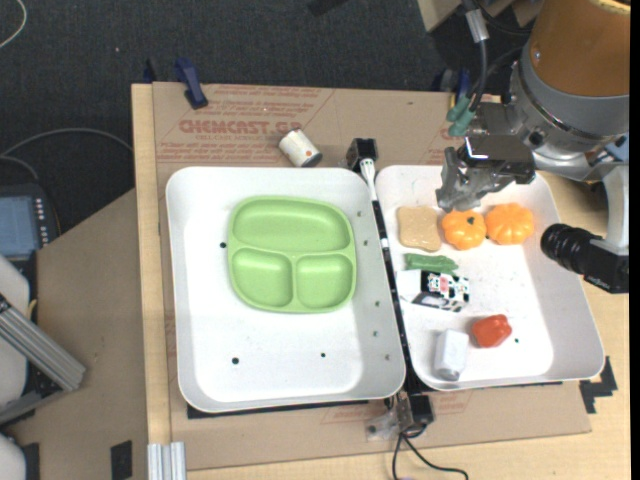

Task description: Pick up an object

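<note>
Jaws: could not tell whether they stood spread or pressed together; the dark hardware of the gripper [462, 200] hid them from this angle, in the upper right of the frame. The tip hung directly over, and seemed to touch, the top of the near orange pumpkin [463, 230]. No object was visibly between the jaws, so no grasp recorded.

Step in hand, as judged: the descent onto a target, at or just before closing. The likeliest target was that pumpkin, lying in the upper part of the right bin [575, 353]. The next move would call for a firm closure on its rounded body, then a straight lift; a round shape like that could slip sideways out of a pinch.

Neighbours: a second pumpkin [510, 223] touching or just beside the first on its right, a tan bread slice [418, 227] just to its left. Lower in the bin lay a green strip [430, 262], a black-and-white packet [441, 290], a red piece [490, 331] and a white block [451, 353]. The left bin [195, 348] held a green divided plate [292, 253].

Arm [580, 58]: entered from the upper right corner, wrist pointing steeply down.
</note>
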`<state>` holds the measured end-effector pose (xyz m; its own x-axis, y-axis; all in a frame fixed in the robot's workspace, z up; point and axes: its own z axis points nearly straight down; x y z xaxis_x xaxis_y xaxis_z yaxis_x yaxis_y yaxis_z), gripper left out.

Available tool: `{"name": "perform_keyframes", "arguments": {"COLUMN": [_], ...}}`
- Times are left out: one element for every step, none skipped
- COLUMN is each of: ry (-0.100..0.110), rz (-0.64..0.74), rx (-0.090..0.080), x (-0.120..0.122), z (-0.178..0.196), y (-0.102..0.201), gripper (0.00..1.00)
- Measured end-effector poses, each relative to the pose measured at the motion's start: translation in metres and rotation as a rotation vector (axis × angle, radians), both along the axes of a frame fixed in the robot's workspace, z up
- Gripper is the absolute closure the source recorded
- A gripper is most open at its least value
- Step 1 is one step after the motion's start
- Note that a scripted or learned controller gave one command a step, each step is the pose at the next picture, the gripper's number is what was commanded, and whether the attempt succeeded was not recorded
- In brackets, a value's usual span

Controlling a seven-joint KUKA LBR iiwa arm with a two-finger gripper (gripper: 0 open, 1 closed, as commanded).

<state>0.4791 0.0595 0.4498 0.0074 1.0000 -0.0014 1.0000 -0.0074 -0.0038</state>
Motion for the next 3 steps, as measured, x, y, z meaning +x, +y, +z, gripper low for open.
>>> {"name": "perform_keyframes", "arguments": {"ry": [0.011,-0.014,-0.011], "rz": [0.005,0.018,0.005], "rx": [-0.001,0.007,0.003], "x": [-0.002,0.000,0.001], "z": [-0.128,-0.043,0.005], "y": [-0.001,0.089,0.065], "gripper": [1.00,1.00,1.00]}}
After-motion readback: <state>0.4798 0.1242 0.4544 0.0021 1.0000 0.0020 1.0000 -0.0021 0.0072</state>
